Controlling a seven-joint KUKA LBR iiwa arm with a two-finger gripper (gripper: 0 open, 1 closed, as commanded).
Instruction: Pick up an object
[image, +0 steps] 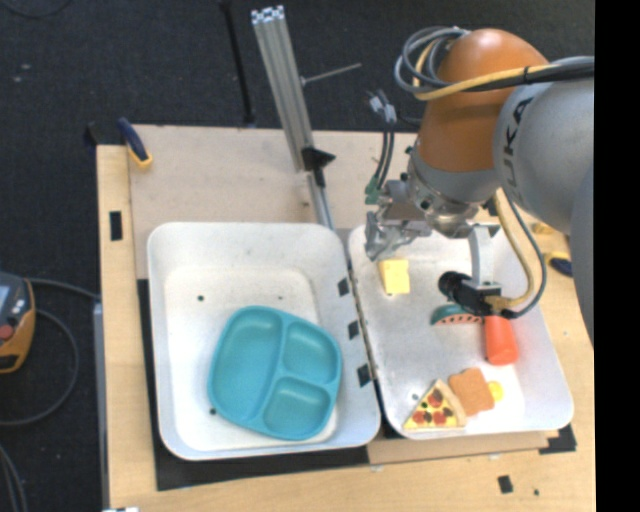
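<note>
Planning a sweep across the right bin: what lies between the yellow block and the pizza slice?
Nothing. In the camera view, only bare white floor of the right bin runs from the yellow block to the pizza slice.

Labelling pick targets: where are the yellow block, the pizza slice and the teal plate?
yellow block (395, 277), camera view, top face.
pizza slice (436, 409), camera view, its middle.
teal plate (252, 347), camera view, largest compartment's floor.
</note>
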